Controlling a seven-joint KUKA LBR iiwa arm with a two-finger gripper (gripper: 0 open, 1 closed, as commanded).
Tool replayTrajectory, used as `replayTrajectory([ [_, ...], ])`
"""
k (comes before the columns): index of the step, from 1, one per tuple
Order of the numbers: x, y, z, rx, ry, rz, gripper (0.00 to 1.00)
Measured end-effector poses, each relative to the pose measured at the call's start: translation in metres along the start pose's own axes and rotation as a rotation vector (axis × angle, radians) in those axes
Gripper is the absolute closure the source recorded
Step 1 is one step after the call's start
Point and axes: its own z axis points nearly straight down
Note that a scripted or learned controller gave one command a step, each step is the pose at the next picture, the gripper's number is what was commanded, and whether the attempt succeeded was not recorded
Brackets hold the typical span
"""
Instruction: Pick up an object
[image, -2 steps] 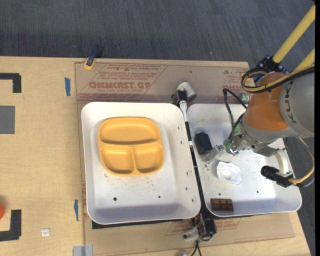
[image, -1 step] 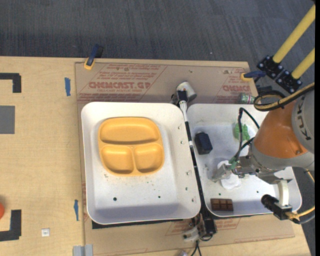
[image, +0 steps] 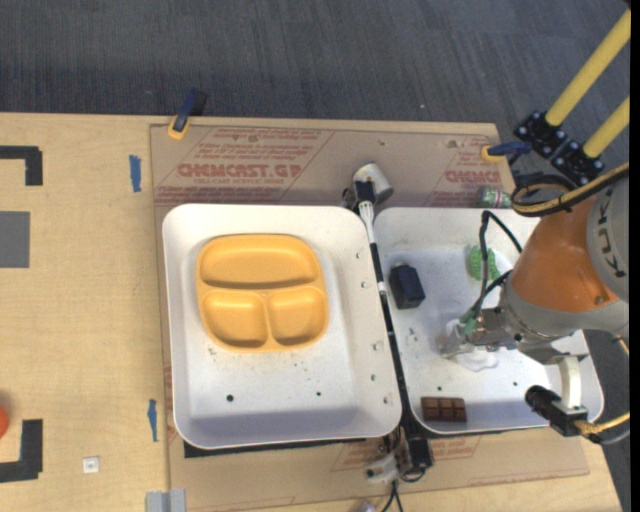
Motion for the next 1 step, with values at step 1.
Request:
replayTrajectory([
  [1,0.0454,-0.0164,-0.0894,0.002,-0.002,0.144,1.00],
])
